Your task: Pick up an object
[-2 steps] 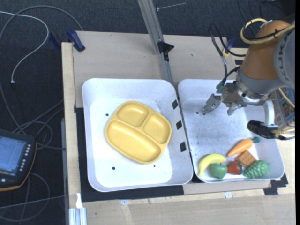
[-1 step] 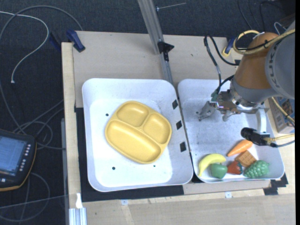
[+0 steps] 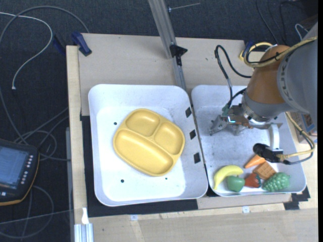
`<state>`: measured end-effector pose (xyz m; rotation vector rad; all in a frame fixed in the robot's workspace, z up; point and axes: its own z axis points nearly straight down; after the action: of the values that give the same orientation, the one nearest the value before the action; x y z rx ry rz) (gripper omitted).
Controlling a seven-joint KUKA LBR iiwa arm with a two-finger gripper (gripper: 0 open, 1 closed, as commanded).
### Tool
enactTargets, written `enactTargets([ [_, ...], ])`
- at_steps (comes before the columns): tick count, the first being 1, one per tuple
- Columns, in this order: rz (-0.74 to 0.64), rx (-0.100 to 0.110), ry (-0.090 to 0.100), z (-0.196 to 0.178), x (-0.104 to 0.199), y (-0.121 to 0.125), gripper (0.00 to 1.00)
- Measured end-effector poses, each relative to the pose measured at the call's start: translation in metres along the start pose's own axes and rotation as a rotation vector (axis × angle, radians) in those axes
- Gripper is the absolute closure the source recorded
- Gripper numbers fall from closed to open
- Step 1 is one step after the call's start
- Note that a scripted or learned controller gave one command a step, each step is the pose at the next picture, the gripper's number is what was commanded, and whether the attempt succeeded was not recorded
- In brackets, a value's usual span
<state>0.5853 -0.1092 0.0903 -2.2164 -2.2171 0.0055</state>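
Tool low in my right white bin, grip state I cannot tell, while the small yellow plastic banana at the front edge looks light, hard, slippery; grab its middle.

table: pale wood top, black mat under the bins. left white bin and right white bin lie side by side, edges touching. blue clamp at the far left corner. grey metal post at the far edge.
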Motion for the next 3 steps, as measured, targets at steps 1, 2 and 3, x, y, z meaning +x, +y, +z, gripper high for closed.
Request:
enactTargets([
  [1, -0.001, -0.007, 0.0, -0.014, 0.0, 0.002, 1.0],
  [2, -0.001, -0.013, -0.003, -0.059, -0.003, 0.008, 1.0],
  [3, -0.002, -0.015, -0.003, -0.117, 0.007, 0.007, 1.0],
])
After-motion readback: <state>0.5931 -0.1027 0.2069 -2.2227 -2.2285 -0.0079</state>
